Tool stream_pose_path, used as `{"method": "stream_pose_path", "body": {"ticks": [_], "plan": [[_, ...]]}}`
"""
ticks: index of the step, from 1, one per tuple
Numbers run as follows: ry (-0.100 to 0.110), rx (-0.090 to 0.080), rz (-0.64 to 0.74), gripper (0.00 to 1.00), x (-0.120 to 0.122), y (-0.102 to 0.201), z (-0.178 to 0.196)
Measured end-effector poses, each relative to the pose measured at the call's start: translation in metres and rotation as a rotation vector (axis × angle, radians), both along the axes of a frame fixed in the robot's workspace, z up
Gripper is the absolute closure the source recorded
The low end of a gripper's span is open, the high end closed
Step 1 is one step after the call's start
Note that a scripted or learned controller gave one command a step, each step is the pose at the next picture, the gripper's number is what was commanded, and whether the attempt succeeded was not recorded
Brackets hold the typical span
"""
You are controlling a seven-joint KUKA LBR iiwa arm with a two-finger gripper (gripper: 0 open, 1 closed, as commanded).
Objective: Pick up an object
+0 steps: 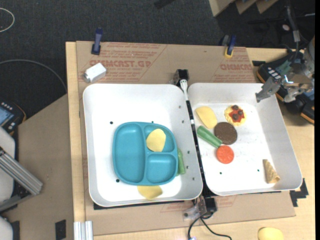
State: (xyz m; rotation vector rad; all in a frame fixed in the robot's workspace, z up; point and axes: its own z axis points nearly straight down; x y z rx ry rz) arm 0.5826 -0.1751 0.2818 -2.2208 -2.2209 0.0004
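Six small pieces of toy food lie in the right bin [280,129]: a pale yellow piece [206,116] near its left wall, a green pod [208,136] just below it, a brown disc [225,132] touching the pod's right side, a yellow tart with red berries [235,114] just above the disc, an orange-red disc [225,154] below the brown one, and a tan cone [270,171] well apart near the lower right corner. None of them is lifted. The gripper [266,88] hovers at the bin's upper right edge, away from all the pieces; I cannot tell how it is set.

The left bin [97,109] holds a teal divided plate [131,154] with a yellow slice [156,140] in its upper right compartment. Another yellow piece [149,191] lies just below the plate, and a green strip [181,162] sits against the plate's right rim. Both bins rest on a cardboard-covered tabletop [150,61].
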Motion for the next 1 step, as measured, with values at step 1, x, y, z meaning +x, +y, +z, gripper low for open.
{"method": "stream_pose_path", "body": {"ticks": [1], "plan": [[0.013,0.002,-0.007,0.0,-0.046,-0.0517,-0.1285]]}}
